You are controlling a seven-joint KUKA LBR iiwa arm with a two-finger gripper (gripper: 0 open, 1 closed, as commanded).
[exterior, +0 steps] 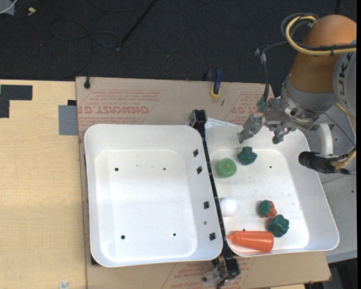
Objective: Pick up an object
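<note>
Robot hand hanging over the right bin

The gripper (263, 133) is sitting wide open, holding nothing, above the dark green toy (247, 156) in the right bin (316, 206).

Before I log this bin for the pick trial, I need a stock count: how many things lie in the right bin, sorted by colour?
Dark green: 2, one near the gripper, one by the front right
Light green: 1, a round piece
White: 1, a ball
Orange: 1, a carrot
Red and green: 1, a small piece
Total: 6
</note>
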